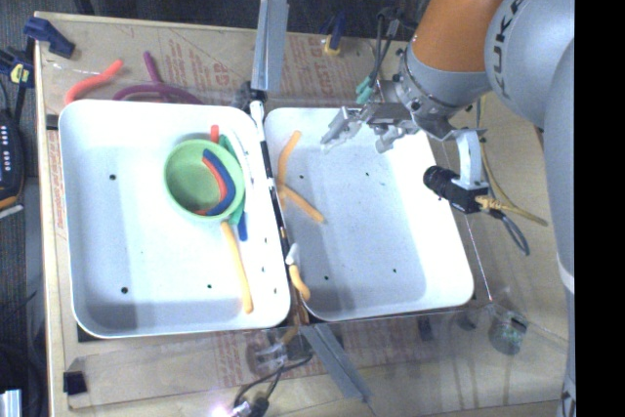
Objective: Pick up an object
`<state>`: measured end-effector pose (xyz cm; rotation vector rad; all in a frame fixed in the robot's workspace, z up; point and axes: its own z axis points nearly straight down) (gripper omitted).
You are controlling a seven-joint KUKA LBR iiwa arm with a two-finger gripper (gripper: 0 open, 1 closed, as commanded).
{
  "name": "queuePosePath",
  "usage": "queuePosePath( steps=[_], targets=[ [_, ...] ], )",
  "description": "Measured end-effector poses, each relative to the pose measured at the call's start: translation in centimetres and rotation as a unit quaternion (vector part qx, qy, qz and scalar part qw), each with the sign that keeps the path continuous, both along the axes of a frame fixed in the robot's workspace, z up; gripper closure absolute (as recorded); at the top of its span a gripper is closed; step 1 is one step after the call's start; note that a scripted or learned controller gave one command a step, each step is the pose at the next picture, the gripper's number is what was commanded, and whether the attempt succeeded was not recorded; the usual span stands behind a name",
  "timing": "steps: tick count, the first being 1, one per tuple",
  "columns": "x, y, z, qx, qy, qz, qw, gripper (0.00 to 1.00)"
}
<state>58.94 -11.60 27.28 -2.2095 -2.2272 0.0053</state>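
Sticks: we see two orange sticks [290, 173] lying in the right bin [391, 288], along its left wall.
Claw: we find the gripper [359, 127] spread, with nothing between its fingers, over the right bin's far edge.
Neighbours: a green bowl [200, 181] and a yellow stick [239, 269] lie in the left bin [117, 269], beside the right bin.

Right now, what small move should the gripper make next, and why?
Probably shift the gripper left and lower it over the orange sticks by the right bin's left wall. The open fingers hang above the bin's far edge with nothing between them, and those sticks are the nearest pickable things.
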Motion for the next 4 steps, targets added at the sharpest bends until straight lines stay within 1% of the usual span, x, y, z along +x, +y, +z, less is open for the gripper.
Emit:
queuePosePath(
  steps=[1, 2, 3, 4],
  targets=[
    [0.5, 1.7, -13.4, -0.0014, -0.001, 0.019, 0.9998, 0.0],
    [-1.1, 1.1, -14.5, -0.0027, -0.003, 0.014, 0.9999, 0.0],
    [-3.6, -0.7, -17.7, -0.005, -0.007, 0.017, 0.9998, 0.0],
    [-3.7, -0.6, -16.8, -0.0038, -0.004, 0.021, 0.9998, 1.0]
  ],
)
